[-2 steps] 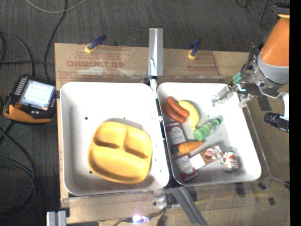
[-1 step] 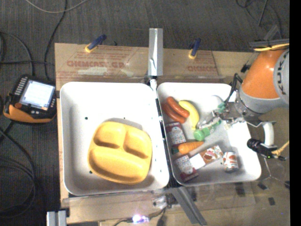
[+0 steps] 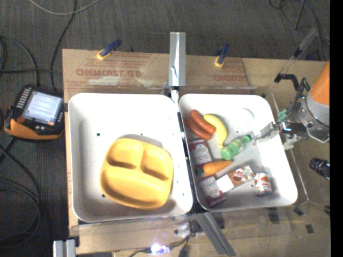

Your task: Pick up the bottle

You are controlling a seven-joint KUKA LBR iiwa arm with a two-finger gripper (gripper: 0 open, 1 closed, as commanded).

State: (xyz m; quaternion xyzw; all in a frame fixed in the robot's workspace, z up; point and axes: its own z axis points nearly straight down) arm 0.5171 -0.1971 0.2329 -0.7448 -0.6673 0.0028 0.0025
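Camera view: the green bottle [image 3: 235, 145] lies tilted in the right bin [image 3: 278, 189], between a banana [image 3: 216, 127] and a carrot [image 3: 216, 167]. The claw [image 3: 268, 132] sits just beside its cap; its grip state cannot be told.

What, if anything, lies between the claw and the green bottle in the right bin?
Nothing visible does. The claw sits at the clear end of the green bottle, coming in from the right over bare bin floor. The banana and carrot lie on the bottle's far side, away from the claw.
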